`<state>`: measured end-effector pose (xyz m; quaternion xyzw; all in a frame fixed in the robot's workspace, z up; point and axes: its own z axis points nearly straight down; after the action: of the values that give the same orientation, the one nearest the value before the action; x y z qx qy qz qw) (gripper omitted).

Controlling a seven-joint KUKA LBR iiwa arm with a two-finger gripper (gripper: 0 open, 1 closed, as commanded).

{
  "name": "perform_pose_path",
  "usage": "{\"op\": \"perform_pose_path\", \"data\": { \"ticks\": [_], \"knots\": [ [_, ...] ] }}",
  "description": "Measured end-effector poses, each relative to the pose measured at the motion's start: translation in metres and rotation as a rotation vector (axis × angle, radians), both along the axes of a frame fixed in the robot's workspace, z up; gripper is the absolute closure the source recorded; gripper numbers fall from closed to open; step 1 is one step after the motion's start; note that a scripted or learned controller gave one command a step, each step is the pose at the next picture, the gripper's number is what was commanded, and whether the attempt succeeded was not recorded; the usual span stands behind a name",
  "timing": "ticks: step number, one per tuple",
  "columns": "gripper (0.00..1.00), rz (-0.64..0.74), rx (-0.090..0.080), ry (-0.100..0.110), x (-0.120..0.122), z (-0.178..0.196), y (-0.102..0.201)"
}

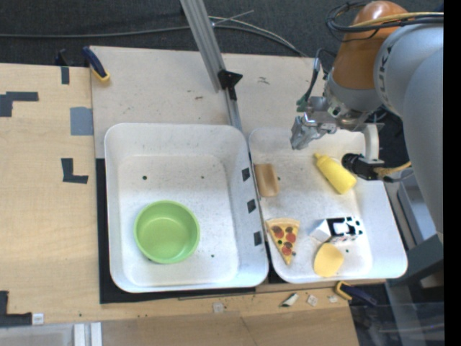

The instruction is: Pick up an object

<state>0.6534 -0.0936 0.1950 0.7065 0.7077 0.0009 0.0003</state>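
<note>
Two white bins (115,193) — no legible writing

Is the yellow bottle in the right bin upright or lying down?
Lying down. The yellow bottle rests on its side on the right bin floor, its long axis running diagonally, beside the gripper.

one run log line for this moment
gripper: over right bin's far end, nothing held | nearest: yellow plastic mustard bottle | left bin: green plastic bowl

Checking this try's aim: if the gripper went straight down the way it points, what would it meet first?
Probably bare floor of the right bin. The gripper hangs near its far edge, left of the yellow bottle; depth is unclear.
</note>
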Motion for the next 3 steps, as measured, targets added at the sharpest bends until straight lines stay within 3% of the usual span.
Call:
{"op": "perform_pose_path", "data": {
  "ticks": [1,3],
  "knots": [
    [1.0,-0.001,0.0,0.002,0.002,0.043,-0.004],
    [1.0,0.002,0.0,0.01,-0.048,0.037,0.089]
  ]
}}
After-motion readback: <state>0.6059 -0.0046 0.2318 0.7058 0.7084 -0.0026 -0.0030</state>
